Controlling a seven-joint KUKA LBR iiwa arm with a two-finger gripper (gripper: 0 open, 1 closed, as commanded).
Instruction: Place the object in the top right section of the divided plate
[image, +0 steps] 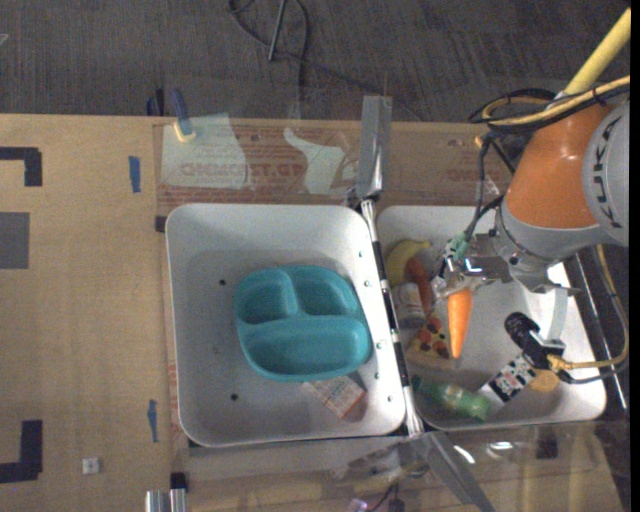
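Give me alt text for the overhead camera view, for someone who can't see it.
A grey and orange robot arm reaches over the right white bin, its hand just above a toy carrot among other toy foods. A teal divided plate sits in the left bin, its sections bare.

wooden bench (80, 300), two white bins (200, 400)

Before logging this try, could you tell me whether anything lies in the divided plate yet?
No, all sections of the teal divided plate are bare, and the carrot is in the right bin.

Two white bins (200, 330) – one teal plate (300, 322), one carrot (459, 320), one banana (403, 257), one green bottle (455, 399).
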